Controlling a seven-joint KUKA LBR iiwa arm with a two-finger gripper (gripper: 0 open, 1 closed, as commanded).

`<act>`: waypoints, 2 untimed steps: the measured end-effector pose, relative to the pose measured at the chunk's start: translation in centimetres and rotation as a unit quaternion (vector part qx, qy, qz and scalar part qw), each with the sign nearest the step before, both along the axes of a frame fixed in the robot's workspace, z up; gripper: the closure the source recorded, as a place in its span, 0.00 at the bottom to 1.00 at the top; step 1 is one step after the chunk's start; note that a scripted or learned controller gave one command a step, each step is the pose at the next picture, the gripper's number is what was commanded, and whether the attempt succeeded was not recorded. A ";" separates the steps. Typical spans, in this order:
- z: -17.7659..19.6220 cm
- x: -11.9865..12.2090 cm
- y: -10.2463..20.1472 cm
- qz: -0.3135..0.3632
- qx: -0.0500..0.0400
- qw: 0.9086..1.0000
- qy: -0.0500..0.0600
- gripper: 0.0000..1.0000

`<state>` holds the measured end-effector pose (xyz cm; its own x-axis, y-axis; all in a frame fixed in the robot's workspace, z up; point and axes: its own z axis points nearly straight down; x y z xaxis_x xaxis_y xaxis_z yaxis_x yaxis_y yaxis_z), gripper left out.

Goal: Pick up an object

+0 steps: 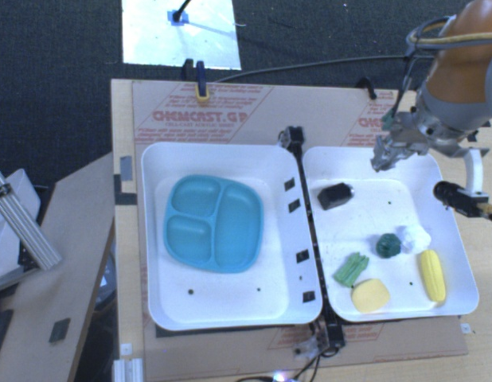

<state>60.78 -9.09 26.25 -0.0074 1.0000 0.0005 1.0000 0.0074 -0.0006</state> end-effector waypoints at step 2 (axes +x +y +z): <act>-2.2 -2.9 10.2 0.001 0.001 1.000 0.000 1.00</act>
